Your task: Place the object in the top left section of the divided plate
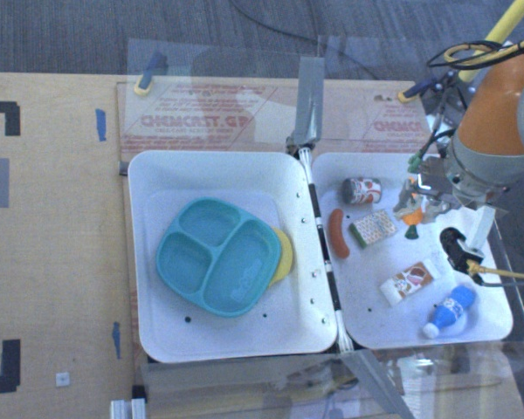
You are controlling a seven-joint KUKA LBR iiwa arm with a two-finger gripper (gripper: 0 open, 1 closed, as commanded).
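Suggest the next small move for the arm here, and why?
Probably close on the small orange item just below the end effector in the right bin, then lift. Nothing can be seen held, and the teal divided plate in the left bin has all sections bare, so the place step hasn't begun.

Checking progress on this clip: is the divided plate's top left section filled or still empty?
Empty. The teal divided plate in the left bin shows only bare sections. The can and sausage lie in the right bin.

The arm [498, 120] is grey with a broad orange band above the wrist. Black and yellow cables [476, 52] loop beside it. The wrist is pale metal.
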